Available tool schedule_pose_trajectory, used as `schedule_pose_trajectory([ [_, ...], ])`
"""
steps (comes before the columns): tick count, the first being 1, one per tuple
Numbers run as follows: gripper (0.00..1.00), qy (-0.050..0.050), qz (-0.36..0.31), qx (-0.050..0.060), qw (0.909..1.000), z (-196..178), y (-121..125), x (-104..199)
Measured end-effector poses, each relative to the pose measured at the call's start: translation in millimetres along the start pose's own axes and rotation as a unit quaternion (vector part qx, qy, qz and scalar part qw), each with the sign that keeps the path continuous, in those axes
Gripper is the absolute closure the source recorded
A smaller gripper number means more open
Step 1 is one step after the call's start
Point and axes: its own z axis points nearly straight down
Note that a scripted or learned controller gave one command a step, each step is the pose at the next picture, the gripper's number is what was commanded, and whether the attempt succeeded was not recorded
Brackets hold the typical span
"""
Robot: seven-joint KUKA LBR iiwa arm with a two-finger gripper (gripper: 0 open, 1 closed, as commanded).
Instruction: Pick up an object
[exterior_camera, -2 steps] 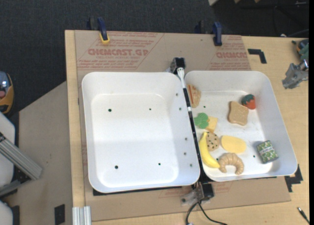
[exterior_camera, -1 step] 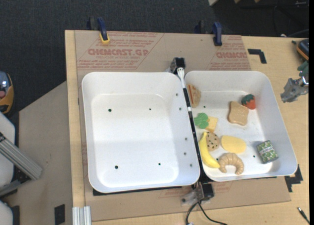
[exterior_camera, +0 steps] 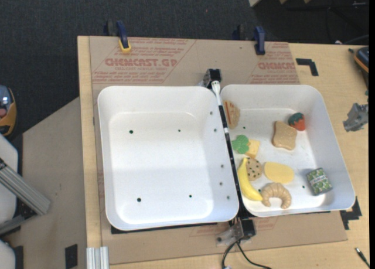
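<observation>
The right white bin [exterior_camera: 328, 139] holds several toy foods. A pizza slice [exterior_camera: 232, 113] leans at its left wall, and a red strawberry [exterior_camera: 297, 121] lies near the far right. A bread slice [exterior_camera: 285, 136] sits mid-bin. Along the left side lie a green broccoli [exterior_camera: 239, 143], a cookie [exterior_camera: 254, 170] and a banana [exterior_camera: 248, 187]. A yellow oval piece [exterior_camera: 279, 172], a croissant [exterior_camera: 276, 194] and a small green box [exterior_camera: 319, 181] lie near the front.
The left white bin [exterior_camera: 108, 162] stands beside the right one on a cardboard sheet [exterior_camera: 146, 60]. Two blue clamps [exterior_camera: 122, 34] [exterior_camera: 259, 39] hold the sheet's far edge. A grey part [exterior_camera: 355, 116] sits at the right edge.
</observation>
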Motion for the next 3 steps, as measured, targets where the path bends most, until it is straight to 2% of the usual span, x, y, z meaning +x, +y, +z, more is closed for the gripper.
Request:
schedule_pose_trajectory([
  [2, 1.00, 0.000, -0.001, 0.000, 1.0000, 5.5, -26.1, 4.8],
  [3, 1.00, 0.000, 0.000, 0.000, 1.0000, 20.2, -21.7, -13.7],
])
